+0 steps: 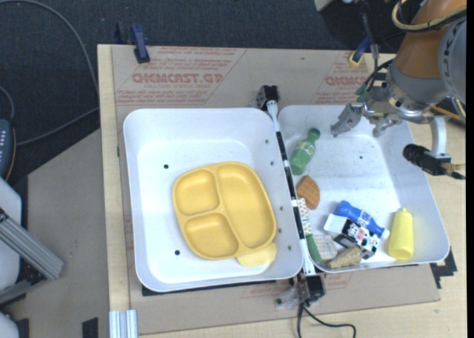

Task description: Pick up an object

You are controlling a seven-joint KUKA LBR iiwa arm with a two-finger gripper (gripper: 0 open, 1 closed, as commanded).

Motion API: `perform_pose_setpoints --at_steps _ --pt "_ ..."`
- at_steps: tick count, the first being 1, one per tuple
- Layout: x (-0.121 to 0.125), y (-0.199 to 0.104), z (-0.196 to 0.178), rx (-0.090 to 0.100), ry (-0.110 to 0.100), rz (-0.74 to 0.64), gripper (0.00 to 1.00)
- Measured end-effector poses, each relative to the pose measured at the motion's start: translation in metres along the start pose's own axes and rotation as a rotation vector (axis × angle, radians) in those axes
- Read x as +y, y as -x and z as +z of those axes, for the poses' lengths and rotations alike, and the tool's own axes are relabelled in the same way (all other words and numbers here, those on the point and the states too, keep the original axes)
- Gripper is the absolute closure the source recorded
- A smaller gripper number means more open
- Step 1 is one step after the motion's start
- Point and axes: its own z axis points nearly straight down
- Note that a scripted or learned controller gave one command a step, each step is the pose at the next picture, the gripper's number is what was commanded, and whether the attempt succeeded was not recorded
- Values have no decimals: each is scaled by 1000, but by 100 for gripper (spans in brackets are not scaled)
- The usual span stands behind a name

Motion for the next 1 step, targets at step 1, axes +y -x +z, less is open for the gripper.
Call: perform_pose_setpoints --at_steps 1 --pt "24 -43 71 3 -5 -1 0"
